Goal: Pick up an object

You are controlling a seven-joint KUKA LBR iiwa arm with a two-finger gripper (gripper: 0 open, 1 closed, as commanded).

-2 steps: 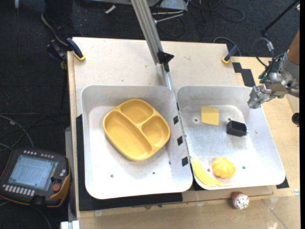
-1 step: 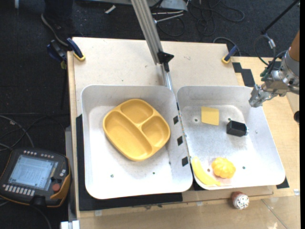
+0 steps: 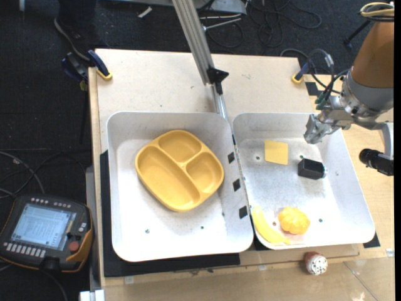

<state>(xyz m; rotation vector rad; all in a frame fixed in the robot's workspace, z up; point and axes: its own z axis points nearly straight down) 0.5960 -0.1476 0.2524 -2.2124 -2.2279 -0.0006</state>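
Note:
The right bin (image 3: 351,193) holds a flat yellow square (image 3: 276,152), a small black block (image 3: 311,168), a yellow-orange lumpy fruit (image 3: 293,221) and a yellow banana (image 3: 265,227) along its front-left wall. My gripper (image 3: 313,132) hangs over the far right part of this bin, just above and behind the black block and right of the yellow square. Nothing shows between its fingers. The left bin (image 3: 119,168) holds a yellow divided plate (image 3: 180,169).
A slanted metal pole (image 3: 197,42) runs down to the gap between the bins. A teach pendant (image 3: 44,231) lies off the bench at the lower left. A small speckled ball (image 3: 316,264) rests on the bench in front of the right bin.

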